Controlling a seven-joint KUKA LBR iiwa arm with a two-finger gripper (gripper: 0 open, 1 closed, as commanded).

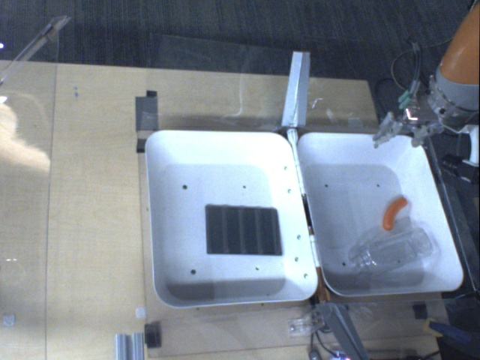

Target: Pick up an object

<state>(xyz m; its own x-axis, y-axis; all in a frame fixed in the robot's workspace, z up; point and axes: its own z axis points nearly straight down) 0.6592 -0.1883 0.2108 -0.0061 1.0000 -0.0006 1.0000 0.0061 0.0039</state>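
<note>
On the bench [82,223], the left bin [161,201] sits beside the right bin [330,156], their inner rims touching along the middle. A dark ribbed pad [244,229] lies flat on the left bin's floor, a little toward its near edge and roughly midway between its side walls. A grey bar [296,88] stands at the far edge of the bins, right where the two meet. In the right bin, a clear plastic bottle [394,248] lies on its side near the near right corner, its neck pointing toward the bin's near left. An orange object [394,212], small and elongated, lies tilted just beyond the bottle toward the right wall, touching or nearly touching it; which one cannot be told. The arm [459,58] comes in at the upper right, its orange band high at the frame's edge and the grey wrist below it, angled down and leftward. The gripper [401,126] hangs over the far right corner of the right bin, above the rim, well apart from the orange object and the bottle. Whether it is parted or closed cannot be told, as it is small and cluttered with cables; nothing is seen in it.
</note>
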